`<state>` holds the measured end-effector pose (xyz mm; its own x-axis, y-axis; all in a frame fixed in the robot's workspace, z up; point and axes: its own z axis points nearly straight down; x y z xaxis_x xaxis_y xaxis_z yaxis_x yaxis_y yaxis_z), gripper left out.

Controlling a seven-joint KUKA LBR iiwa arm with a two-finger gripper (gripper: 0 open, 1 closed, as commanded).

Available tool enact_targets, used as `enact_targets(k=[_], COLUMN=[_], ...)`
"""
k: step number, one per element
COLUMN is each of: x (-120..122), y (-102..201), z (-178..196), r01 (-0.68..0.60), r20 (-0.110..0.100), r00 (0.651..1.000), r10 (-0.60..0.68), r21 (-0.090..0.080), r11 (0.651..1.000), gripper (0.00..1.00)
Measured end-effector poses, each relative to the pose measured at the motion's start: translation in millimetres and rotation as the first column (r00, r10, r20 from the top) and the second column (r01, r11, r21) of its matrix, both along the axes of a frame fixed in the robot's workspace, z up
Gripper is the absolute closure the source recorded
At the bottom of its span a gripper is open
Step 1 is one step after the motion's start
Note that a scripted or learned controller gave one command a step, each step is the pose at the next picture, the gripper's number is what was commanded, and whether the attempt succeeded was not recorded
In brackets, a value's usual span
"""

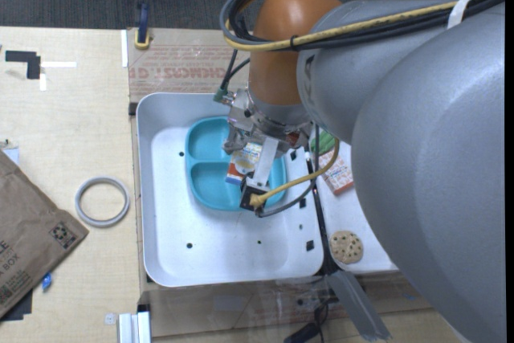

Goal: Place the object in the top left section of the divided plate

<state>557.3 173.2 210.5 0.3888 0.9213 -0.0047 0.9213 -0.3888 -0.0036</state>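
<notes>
A blue divided plate (207,173) lies in the left white bin (169,237), toward its upper middle. My gripper (245,166) hangs over the plate's right half, below the orange band of the arm. A small white, orange and blue packet (238,170) shows right at the gripper, over the plate's middle-right part. Whether it is held or resting on the plate is hidden by the wrist. The plate's left sections are bare blue.
The right bin holds a round cookie (345,247), a red-and-white packet (338,177) and a green item (324,143), mostly under the arm. On the bench to the left lie a grey tape ring (102,200) and a brown paper bag (32,241).
</notes>
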Motion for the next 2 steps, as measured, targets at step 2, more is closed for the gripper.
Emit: enact_targets(k=[2], x=[33.1], y=[-71.8], z=[21.7], r01=[-0.129], r20=[0.002], r00=[0.992], r10=[0.129], r21=[0.001], r11=[0.992], gripper=[1.00])
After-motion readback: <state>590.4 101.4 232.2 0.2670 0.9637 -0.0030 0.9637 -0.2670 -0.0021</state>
